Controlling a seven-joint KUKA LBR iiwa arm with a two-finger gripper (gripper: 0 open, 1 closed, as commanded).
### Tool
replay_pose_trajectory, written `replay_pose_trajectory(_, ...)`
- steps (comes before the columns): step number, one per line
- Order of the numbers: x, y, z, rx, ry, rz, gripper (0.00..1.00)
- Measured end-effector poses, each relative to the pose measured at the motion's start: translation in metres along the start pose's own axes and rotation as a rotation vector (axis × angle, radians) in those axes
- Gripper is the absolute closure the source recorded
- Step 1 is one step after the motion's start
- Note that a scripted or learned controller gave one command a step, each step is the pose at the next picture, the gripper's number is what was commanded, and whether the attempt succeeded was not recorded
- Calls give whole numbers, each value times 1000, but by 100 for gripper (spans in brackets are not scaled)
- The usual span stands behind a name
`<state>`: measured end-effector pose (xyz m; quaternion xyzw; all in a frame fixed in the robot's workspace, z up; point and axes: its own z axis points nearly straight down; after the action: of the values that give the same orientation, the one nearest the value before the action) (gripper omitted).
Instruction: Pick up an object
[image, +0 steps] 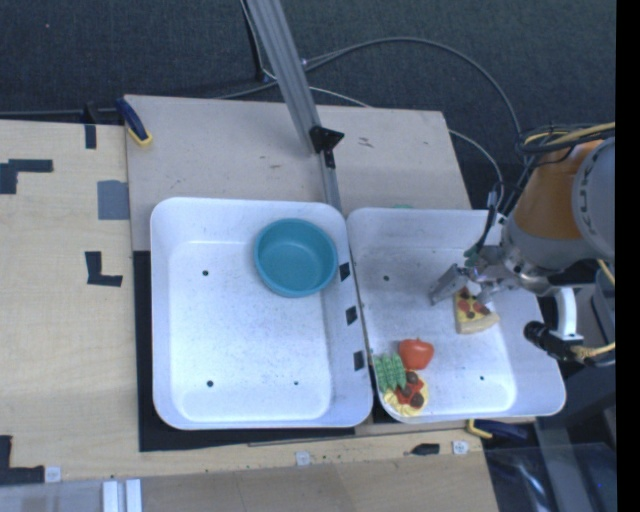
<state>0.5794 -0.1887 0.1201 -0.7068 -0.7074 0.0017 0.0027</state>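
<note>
Overhead, the grey arm (560, 215) with its orange band reaches in from the right over the right bin (400, 250). Its gripper (462, 287) hangs low over that bin, directly above a yellow and red wedge-shaped toy (474, 315), and whether it is apart or together cannot be told from this angle; nothing is visibly between it. Near the right bin's front edge lie a red tomato-like toy (416, 353), a green leafy toy (390, 374) and a yellow and red round toy (409, 397), clustered and touching. A blue bowl (295, 257) sits upright in the left bin (220, 370), toward its back right corner. Both bins rest on the tabletop (60, 330).
</note>
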Motion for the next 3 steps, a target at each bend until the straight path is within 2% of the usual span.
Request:
replay_pose_trajectory(1, 0, 1, -13, -5, -1, 0, 100)
replay_pose_trajectory(3, -11, 5, -109, -10, -3, 1, 100)
